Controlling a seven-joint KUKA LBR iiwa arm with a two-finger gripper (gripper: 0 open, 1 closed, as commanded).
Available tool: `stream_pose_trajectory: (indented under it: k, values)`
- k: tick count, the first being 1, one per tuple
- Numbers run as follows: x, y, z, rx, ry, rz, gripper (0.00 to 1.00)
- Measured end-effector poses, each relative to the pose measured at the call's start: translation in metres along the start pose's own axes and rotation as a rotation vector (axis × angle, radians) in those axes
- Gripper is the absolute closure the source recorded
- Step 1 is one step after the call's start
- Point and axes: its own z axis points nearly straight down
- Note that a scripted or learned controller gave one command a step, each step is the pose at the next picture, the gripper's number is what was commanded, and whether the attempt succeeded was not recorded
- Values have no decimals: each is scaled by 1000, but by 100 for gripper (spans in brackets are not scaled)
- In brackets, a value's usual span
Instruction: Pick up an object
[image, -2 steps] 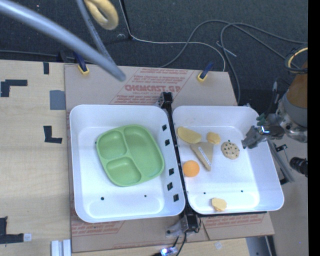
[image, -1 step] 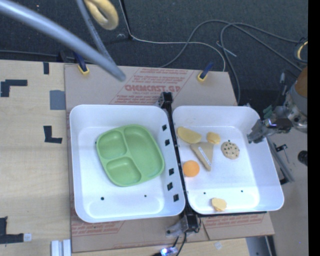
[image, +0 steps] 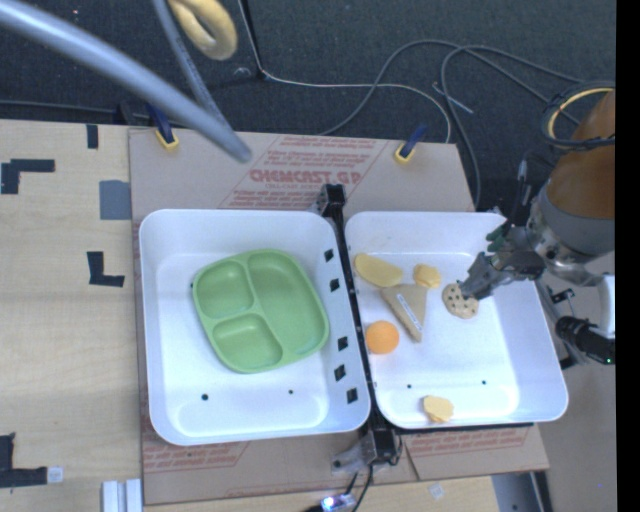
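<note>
White right bin (image: 520, 390): fingers (image: 478, 285) touch the cookie (image: 460, 299), grip unclear; bare floor toward the near rim.

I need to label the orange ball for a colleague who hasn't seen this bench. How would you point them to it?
Look in the right white bin, near its left wall. The orange ball lies below the tan wedge; it alone is round and orange.

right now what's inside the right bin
The right bin holds a cookie at the gripper tip, an orange ball, a tan wedge and three yellow pieces. The arm covers part of the bin's right corner.
</note>
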Motion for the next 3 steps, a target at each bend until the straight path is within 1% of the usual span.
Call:
stream_pose_trajectory:
  k: [1,2,3]
  values:
    - [45,-8,17,0,0,1,100]
    - [105,-5,18,-1,1,-3,100]
    - [158,-15,36,1,0,-1,100]
